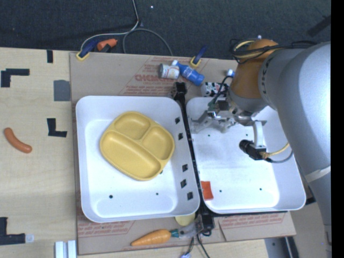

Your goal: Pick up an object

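Tool (215,117): lowered at right bin's (279,200) far-left corner, probably seeking an object; grip state could not be told. Yellow plate (137,144): centred in left bin (88,198).

Dark carpet floor (215,9) behind; light wooden bench (32,181), black marks.

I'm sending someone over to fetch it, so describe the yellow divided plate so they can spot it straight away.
Look at the two white bins side by side; take the left bin, the one away from the arm. The yellow plate lies in its middle, the big thing in that bin. It is rounded and split into three compartments, unlike the small orange tag in the right bin.
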You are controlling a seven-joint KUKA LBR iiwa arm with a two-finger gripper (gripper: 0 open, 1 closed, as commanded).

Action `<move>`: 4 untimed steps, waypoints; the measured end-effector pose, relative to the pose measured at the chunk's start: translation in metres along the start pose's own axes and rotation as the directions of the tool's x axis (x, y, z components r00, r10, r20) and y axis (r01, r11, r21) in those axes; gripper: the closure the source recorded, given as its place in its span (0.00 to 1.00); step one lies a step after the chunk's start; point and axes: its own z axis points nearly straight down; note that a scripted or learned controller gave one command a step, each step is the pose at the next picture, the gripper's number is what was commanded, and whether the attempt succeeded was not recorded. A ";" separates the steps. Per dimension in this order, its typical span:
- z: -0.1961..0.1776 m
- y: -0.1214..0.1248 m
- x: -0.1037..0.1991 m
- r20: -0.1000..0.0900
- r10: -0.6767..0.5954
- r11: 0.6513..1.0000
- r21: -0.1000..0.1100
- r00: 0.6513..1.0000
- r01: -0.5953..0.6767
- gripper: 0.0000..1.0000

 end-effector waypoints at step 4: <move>-0.009 0.029 -0.010 -0.002 -0.003 1.000 0.002 1.000 0.003 1.00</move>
